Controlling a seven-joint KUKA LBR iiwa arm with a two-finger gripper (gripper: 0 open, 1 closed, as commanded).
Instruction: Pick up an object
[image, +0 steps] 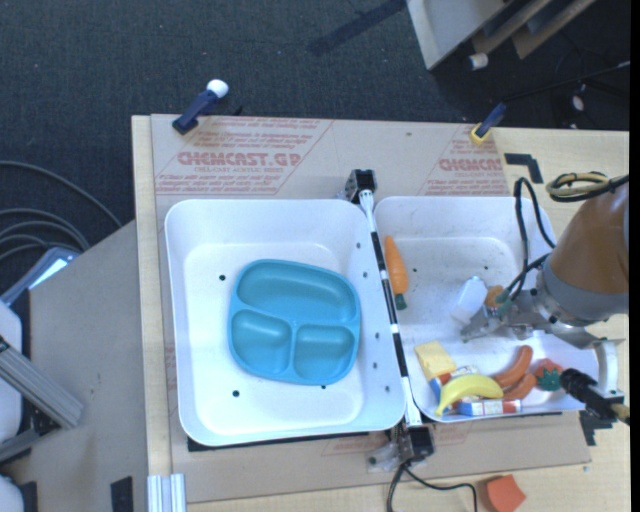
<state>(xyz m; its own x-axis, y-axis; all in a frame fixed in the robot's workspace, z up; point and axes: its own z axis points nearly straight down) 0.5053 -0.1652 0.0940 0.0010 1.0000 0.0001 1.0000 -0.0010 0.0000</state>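
Observation:
The right bin (440, 214) holds an orange carrot (396, 266) along its left wall. A yellow block (434, 357), a banana (468, 389), a red-orange sausage (515, 367) and a small white tube (492, 407) lie near its front edge. A pale crumpled piece (472, 294) and a small orange bit (495, 295) lie mid-bin. My gripper (487, 318) is low in the middle of this bin, just in front of the pale piece and behind the sausage. The arm comes in from the right.
The left bin (180, 300) carries a blue divided plate (294, 321). A small red and green toy (549, 377) sits at the right bin's front right. An orange block (503, 492) lies on the bench in front. Black cables (525, 215) hang over the right bin's far side.

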